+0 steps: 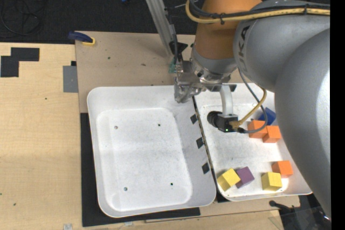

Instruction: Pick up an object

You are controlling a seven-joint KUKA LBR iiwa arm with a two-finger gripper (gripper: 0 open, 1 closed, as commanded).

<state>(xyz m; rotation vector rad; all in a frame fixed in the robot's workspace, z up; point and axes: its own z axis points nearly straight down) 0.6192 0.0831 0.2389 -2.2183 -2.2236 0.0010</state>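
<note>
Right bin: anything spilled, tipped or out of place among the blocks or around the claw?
Nothing stands out. The blocks sit inside the right bin: orange blocks and a blue block beside the arm, and a yellow block, purple block, second yellow block and another orange block along the near edge. The claw hangs over the bins' divide.

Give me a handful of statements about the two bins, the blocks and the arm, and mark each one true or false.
1. All the blocks lie in the right bin. True.
2. The purple block touches a yellow block. True.
3. The gripper hangs over the front edge of the bench. False: it is at the bins' back edge, near the divide.
4. A green block lies beside the orange blocks. False: a blue block does.
</note>
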